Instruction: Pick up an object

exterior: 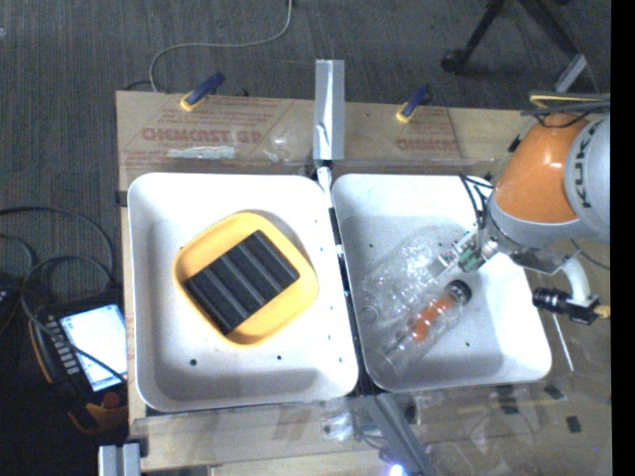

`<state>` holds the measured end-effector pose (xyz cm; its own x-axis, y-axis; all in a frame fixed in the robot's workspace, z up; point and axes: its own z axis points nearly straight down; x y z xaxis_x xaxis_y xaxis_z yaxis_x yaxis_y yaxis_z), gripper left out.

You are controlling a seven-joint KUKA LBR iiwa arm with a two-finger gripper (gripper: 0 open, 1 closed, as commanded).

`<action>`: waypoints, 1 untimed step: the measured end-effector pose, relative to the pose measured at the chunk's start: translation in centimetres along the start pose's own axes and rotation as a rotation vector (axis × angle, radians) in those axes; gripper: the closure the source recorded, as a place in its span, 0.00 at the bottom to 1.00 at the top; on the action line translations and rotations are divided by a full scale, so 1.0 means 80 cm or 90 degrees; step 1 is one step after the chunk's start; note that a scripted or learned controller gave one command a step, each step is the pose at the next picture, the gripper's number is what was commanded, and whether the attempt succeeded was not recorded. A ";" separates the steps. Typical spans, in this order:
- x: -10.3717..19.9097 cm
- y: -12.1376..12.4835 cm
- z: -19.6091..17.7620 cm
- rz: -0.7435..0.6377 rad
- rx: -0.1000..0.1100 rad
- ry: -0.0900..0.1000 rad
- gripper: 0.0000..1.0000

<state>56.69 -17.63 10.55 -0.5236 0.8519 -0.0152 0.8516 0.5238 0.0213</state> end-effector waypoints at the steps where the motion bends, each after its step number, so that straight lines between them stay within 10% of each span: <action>1: 0.001 -0.001 0.001 0.000 0.001 0.001 0.00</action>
<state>56.63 -17.62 10.46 -0.5238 0.8517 -0.0140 0.8515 0.5240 0.0196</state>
